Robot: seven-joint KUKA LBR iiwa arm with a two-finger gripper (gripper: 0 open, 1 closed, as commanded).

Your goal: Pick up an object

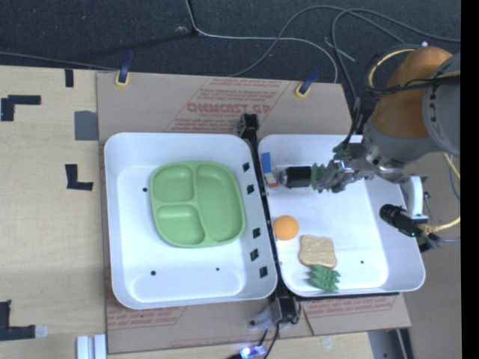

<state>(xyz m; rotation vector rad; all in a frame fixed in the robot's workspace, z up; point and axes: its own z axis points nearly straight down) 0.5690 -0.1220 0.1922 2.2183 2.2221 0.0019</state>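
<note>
While the grey arm with its orange band (408,88) reaches in from the right, its gripper (333,176) sits low over the upper part of the right-hand white bin (374,275), pointing left. Just beside the gripper's tip lies a small black cylinder with a red end (293,176), near the bin's left wall; whether the two touch is unclear, and how far the gripper is parted cannot be told from this angle. Nothing can be seen held in it. Lower in the same bin, an orange ball (285,227) rests near the dividing wall, a tan slice of toy bread (317,251) lies just below and to its right, and a small green leafy toy (325,277) touches the bread's lower edge. The left-hand white bin (127,275) holds a light green divided plate (197,203) with three compartments, lying flat near its middle.
</note>
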